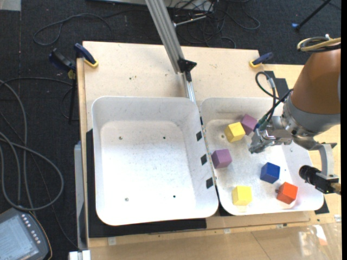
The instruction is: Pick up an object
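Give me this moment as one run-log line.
gripper: low over right bin, nothing seen in it | nearest: purple cube, yellow cube | also there: blue cube, orange cube | pick: not yet done
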